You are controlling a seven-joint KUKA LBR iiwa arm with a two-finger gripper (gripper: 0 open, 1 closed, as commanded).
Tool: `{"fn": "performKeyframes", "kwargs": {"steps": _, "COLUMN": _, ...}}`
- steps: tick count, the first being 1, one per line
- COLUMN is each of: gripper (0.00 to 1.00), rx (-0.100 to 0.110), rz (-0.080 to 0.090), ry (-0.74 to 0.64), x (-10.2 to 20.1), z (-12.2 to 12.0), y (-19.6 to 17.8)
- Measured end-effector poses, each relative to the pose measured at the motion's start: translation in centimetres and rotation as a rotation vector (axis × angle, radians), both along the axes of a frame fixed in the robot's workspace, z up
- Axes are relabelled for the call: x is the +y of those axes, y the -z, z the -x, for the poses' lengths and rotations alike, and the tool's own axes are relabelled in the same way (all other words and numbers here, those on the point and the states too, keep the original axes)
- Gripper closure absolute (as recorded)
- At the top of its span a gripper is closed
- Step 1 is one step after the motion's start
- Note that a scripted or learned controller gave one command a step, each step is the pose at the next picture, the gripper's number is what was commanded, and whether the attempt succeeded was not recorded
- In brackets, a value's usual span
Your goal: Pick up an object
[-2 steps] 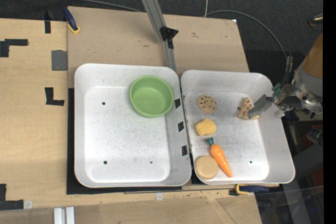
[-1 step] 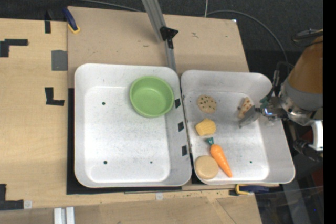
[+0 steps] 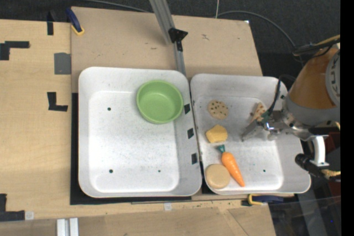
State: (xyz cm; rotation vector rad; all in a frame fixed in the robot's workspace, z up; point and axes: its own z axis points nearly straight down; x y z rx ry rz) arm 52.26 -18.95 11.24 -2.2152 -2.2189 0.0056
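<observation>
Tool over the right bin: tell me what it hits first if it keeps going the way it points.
Probably the yellow cheese-like block: the tool points left toward it across bare bin floor. Its height is unclear, so it might pass above.

Grey robot arm with an orange band enters from the frame's right edge; its two-finger metal gripper [image 3: 250, 131] points left, low at centre-right.

Item: one arm [image 3: 318, 91], entered at the right edge of the bench. We record a rounded grey housing with a broad orange band above the wrist. Below it, a grey metal wrist block, with a dark cable looping beside it. At the tip we note a gripper [image 3: 247, 134] with slim, dull metallic jaws. A white fitting sits on the arm's lower side.
</observation>
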Motion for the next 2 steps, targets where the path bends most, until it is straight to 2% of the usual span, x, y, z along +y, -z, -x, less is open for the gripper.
{"fn": "performKeyframes", "kwargs": {"steps": 1, "gripper": 1.0, "rx": -0.003, "rz": 0.001, "ry": 0.0, "x": -0.1, "z": -0.1, "y": -1.3}}
{"fn": "performKeyframes", "kwargs": {"steps": 2, "gripper": 1.0, "rx": -0.01, "rz": 0.004, "ry": 0.002, "x": -1.1, "z": -0.5, "y": -6.5}}
